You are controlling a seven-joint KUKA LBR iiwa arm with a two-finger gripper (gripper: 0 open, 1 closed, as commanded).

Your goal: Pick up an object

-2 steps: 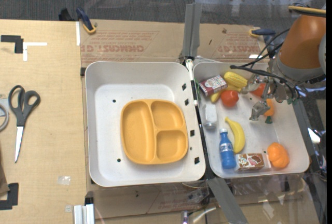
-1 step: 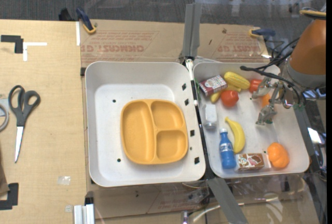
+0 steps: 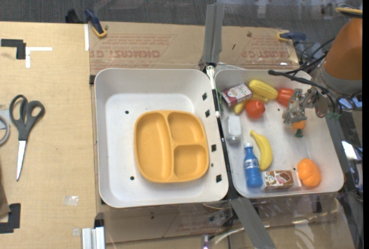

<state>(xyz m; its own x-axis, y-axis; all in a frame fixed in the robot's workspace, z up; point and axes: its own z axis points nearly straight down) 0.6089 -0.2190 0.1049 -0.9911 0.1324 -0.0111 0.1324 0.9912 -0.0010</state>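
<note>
Claw (image 3: 295, 114) sits low in the right bin (image 3: 334, 144), fingers apparently closed around a small orange carrot-like piece (image 3: 298, 124) directly beneath it, I judge, with the red pepper (image 3: 285, 95) just up-left and the banana (image 3: 263, 150) farther down-left.

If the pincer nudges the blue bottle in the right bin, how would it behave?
The bottle lies on its side, and looks round, so it would probably roll rather than slide. It looks like smooth plastic, likely slippery. The banana and carton sit close beside it and may stop it soon.
</note>
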